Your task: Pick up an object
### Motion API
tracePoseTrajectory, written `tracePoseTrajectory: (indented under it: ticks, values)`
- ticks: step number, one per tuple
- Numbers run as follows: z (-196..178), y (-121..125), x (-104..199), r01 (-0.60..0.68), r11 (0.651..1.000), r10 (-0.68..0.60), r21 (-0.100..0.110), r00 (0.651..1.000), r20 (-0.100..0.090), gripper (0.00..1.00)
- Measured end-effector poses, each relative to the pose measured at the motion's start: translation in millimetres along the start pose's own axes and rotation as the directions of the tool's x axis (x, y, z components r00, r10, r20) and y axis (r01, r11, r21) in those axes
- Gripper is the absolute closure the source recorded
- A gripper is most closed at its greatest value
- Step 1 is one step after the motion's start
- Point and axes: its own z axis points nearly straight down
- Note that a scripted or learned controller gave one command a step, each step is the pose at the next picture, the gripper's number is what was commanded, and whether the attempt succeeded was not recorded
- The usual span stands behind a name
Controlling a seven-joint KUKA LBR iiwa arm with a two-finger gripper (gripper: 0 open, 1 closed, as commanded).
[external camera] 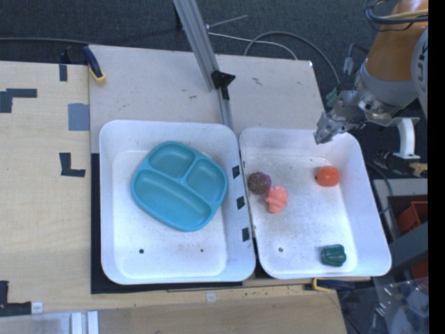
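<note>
A blue plate (180,185) with three parts lies in the left white bin (115,256), a bit nearer the bin's far edge and turned at a slant. The two bins sit side by side on a pale bench (42,207), the right bin (372,245) touching the left one. Dark tape pieces (69,164) stick to the left part of the bench. A grey metal bar (201,40) leans over the far edge. A blue and yellow clamp (94,65) sits at the far left corner of the grey board (153,82). Thin cables (278,40) curl on the dark floor beyond the bench.
</note>
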Motion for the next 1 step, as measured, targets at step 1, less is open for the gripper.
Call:
tracePoseTrajectory:
  ticks: [1]
  values:
    - [14.5,6.4,49.8,0.004,1.0,-0.004,0.002,1.0,-0.001,1.0]
